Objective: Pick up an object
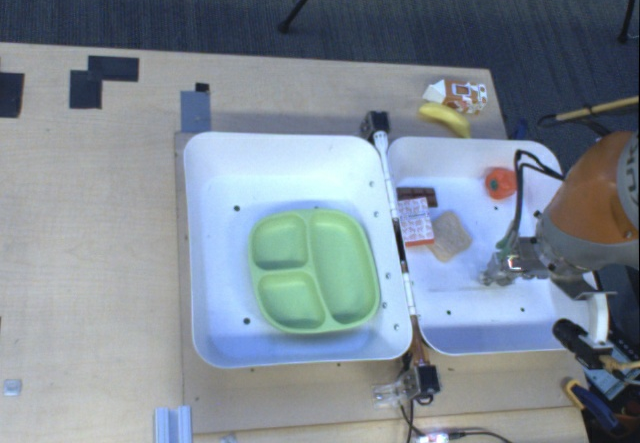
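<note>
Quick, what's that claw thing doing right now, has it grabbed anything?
Gripper: low in the right bin; whether it grips anything cannot be told.

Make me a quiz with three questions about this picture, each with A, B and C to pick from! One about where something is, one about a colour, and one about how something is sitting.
1. Where is the green tray?
A. In the left bin
B. In the right bin
C. On the carpet

2. What colour is the small round thing near the right bin's far edge?
A. Blue
B. Orange-red
C. Purple

3. How does the banana lie?
A. Inside the green tray
B. Between the pincer's fingers
C. On the bench, outside both bins

Answers:
1. A, the tray rests on the floor of the left bin.
2. B, it shows orange-red against the white of the right bin.
3. C, it lies on the wooden bench beyond the right bin's rim, far from the pincer.
</note>
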You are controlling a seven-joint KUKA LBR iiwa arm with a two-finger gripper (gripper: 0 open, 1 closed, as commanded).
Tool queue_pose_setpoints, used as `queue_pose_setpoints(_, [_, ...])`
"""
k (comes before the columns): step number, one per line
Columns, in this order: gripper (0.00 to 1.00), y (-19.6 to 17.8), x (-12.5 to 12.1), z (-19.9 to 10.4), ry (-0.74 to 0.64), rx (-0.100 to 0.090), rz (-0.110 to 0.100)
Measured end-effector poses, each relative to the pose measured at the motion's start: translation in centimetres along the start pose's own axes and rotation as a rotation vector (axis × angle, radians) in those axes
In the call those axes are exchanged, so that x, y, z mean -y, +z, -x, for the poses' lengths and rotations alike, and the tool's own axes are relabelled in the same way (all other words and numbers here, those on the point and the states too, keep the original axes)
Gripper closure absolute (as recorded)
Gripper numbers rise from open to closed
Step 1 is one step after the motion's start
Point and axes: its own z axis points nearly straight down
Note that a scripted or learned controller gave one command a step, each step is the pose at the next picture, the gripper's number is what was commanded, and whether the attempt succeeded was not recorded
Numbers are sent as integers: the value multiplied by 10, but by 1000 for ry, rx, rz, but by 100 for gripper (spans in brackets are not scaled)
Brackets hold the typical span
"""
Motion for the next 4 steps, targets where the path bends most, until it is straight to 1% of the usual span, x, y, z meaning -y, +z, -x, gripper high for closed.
queue_pose_setpoints(1, [100,0,-8,-58,-1,1,3])
queue_pose_setpoints(2, [100,0,12,29,1,5,1])
queue_pose_setpoints(3, [100,-134,11,-95,-2,-3,-3])
queue_pose_setpoints(4, [100,-133,-77,-57,-3,0,-5])
